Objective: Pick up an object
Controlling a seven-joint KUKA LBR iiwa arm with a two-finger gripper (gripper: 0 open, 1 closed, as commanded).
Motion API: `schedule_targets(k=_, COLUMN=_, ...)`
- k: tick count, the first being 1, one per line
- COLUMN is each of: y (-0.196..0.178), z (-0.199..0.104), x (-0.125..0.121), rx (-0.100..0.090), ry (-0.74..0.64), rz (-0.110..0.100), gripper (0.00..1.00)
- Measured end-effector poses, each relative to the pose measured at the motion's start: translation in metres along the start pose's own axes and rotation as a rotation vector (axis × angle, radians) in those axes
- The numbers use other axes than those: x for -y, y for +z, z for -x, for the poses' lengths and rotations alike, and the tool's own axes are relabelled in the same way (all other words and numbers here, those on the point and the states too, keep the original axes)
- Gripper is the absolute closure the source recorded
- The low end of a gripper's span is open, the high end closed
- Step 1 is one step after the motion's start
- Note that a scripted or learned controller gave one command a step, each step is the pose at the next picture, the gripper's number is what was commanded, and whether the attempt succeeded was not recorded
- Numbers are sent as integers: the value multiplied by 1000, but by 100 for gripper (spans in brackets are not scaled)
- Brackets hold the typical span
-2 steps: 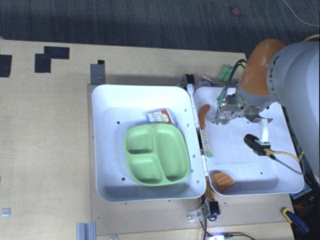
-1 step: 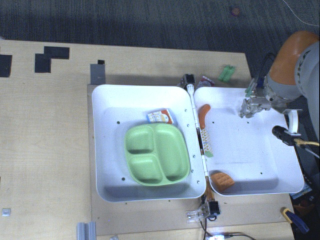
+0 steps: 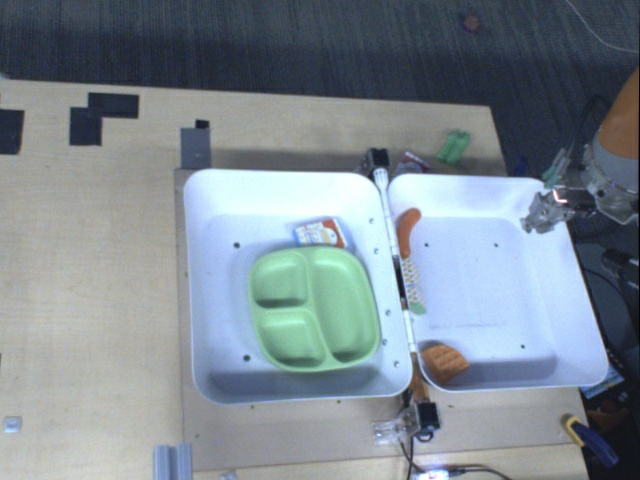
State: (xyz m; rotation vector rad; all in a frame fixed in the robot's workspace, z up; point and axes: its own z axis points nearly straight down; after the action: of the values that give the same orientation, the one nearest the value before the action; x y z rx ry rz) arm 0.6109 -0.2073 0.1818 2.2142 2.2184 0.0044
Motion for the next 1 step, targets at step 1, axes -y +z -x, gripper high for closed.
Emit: schedule_targets(k=1, y=-19, z=-78, x=123, rx=-3, ry=0, rz=-4, gripper=100)
